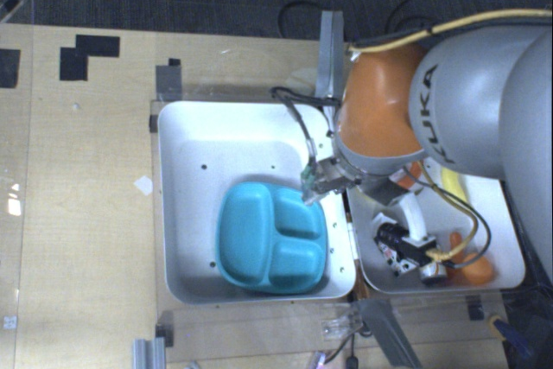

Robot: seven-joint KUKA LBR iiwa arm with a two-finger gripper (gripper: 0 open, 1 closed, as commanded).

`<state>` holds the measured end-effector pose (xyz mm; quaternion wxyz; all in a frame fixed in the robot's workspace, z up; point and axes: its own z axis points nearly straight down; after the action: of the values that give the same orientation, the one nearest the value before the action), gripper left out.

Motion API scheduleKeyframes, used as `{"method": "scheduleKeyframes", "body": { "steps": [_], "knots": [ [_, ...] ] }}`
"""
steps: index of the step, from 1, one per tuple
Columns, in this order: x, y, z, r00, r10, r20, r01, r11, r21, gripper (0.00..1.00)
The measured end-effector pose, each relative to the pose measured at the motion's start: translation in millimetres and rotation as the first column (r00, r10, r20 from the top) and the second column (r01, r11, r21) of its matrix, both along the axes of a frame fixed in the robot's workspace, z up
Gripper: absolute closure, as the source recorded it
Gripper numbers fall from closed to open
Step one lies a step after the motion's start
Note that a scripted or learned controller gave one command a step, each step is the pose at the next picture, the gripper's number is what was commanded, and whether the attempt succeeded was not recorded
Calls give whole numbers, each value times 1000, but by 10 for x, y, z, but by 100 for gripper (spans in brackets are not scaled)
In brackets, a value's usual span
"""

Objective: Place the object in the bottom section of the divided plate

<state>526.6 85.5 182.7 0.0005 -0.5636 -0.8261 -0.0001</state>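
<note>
First, nearest to the camera, a small orange object [473, 270] lies in the right bin [373, 264], at its near edge and close to the near right corner, partly hidden. I take it for the task's thing, though this is only my judgement. It looks rounded and smooth, so it is probably light and stiff, but it may roll or slip away. A hold from above, across its widest middle, seems the safest. In the left bin [199, 186] the blue divided plate [272, 238] rests by the near edge, toward the near right corner. It has one large section on its left and two smaller ones on its right, and the nearer small one is, I think, the bottom section. A little farther, the gripper [321, 180] hangs over the wall between the two bins, just beside the far right rim of the plate and well apart from the orange object. Whether the claw is released or clenched I cannot tell, and I see nothing held in it. Farther still, the grey arm [467, 99] covers the far edge of the right bin, with a yellow thing [450, 182] just beside it.
</note>
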Motion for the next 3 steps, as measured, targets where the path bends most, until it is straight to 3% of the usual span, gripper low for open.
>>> {"method": "scheduleKeyframes", "body": {
  "steps": [1, 2, 3],
  "knots": [
    [-233, 704, -5, 993, 116, 0, -116, 993, 0, 100],
    [129, 682, -437, 994, 108, -1, -108, 994, 0, 100],
    [-392, 1328, 439, 961, 276, 3, -276, 961, 0, 100]
  ]
}}
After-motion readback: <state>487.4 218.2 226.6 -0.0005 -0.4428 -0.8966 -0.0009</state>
